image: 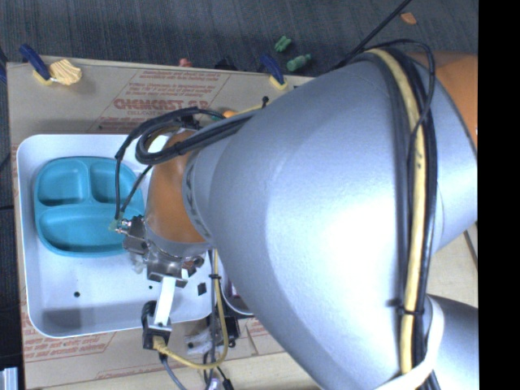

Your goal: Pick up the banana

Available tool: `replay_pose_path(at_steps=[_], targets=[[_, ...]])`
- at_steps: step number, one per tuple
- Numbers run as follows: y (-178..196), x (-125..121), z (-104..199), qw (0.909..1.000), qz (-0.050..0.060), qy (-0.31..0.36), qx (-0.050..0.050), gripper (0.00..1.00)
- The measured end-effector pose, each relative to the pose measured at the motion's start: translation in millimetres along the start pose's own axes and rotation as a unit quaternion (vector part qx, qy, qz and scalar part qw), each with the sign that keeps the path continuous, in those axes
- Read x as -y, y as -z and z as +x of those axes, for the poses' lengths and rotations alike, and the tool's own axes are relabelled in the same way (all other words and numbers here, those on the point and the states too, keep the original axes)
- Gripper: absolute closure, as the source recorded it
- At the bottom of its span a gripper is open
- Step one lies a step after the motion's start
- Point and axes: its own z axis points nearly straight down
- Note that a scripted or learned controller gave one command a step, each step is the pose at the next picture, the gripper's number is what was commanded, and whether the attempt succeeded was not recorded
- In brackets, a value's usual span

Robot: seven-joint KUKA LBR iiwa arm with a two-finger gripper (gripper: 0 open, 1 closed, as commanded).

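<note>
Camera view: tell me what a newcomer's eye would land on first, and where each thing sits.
The grey arm looms largest, covering the right and centre of the view, with black and yellow cables running along it. At left, a blue divided tray lies in the upper part of a white bin. The orange band above the wrist sits beside the tray's right edge, and the wrist hardware reaches down over the bin's lower right part.
</note>
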Motion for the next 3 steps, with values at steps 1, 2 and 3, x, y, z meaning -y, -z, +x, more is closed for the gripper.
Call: replay_pose_path(at_steps=[1,2,3], targets=[[9,1,0,1.0000,0.002,0.002,0.001,1.00],[19,1,0,1.0000,0.004,0.005,0.001,1.00],[28,1,1,0.9999,0.006,0.008,0.002,1.00]])
